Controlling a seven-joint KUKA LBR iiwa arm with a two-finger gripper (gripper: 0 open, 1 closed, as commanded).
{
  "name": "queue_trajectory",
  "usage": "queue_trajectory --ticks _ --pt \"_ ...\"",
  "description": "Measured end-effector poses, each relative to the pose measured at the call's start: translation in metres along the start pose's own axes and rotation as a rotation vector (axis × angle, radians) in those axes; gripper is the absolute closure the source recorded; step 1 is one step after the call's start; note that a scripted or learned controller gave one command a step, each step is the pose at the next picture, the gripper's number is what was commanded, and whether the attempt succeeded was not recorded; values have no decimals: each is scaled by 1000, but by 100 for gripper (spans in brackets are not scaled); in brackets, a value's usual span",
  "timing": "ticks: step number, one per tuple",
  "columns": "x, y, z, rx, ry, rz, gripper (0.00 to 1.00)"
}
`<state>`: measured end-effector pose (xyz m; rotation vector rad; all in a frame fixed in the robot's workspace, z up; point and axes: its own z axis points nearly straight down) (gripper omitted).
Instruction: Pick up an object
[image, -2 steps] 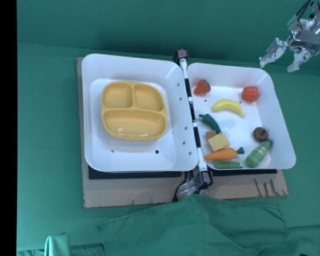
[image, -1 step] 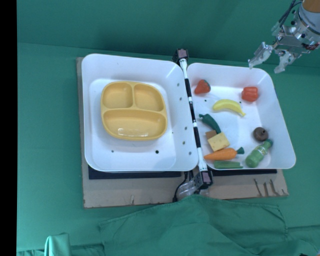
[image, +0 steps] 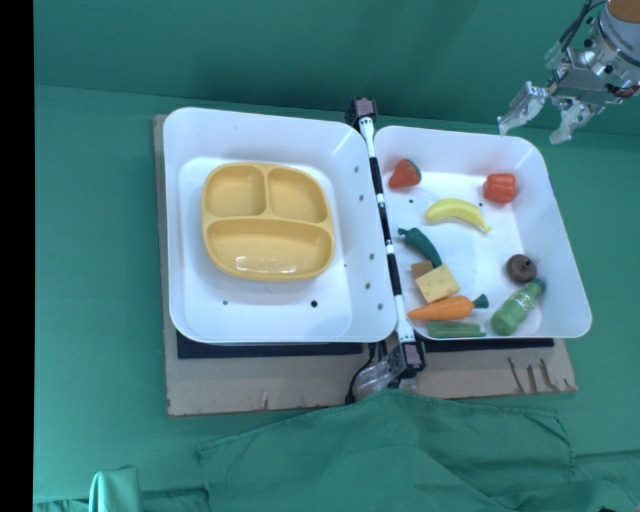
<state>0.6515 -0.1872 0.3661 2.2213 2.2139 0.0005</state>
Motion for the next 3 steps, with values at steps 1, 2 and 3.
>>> queue_trajectory --ticks 1,2,3 --pt "0 0 0 0 0 0 0" --pt "-1 1 -15 -8 -4 2 100" --pt "12 50 -5 -3 -1 -3 100"
